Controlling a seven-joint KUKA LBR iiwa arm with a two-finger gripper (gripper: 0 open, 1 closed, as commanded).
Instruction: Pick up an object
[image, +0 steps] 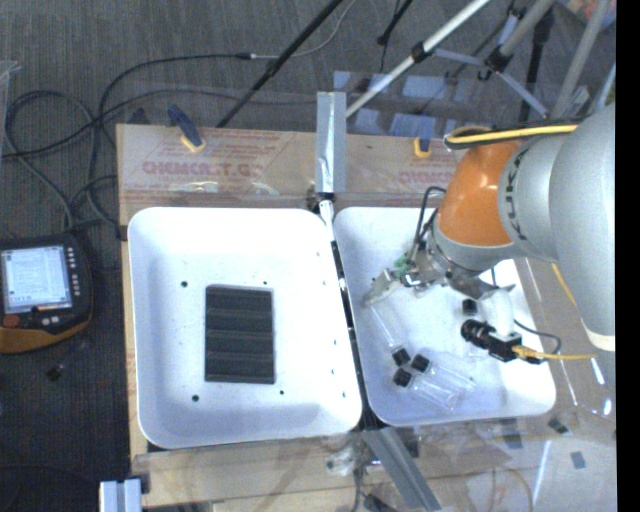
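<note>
The arm (540, 190) reaches over the right bin (380, 225), and its gripper (405, 275) hangs above the bin's upper-left part, close to the divider (338, 270) that splits the two bins. Whether it is released or clenched cannot be told from this slant, since the wrist and its orange band (478, 205) cover much of it, and nothing can be seen held. The likeliest targets are the clear plastic vials with black caps (415, 368) lying on the floor of the right bin — toward that bin's near edge, well apart from the gripper and lower in the view. A black ribbed block (240, 334) lies flat in the middle of the left bin (160, 250), across the divider. To do this step well, I judge the gripper should travel from the divider toward the near edge, centre over one vial, and come down across its narrow body — clear, round plastic will likely roll or slip if caught off-centre.
</note>
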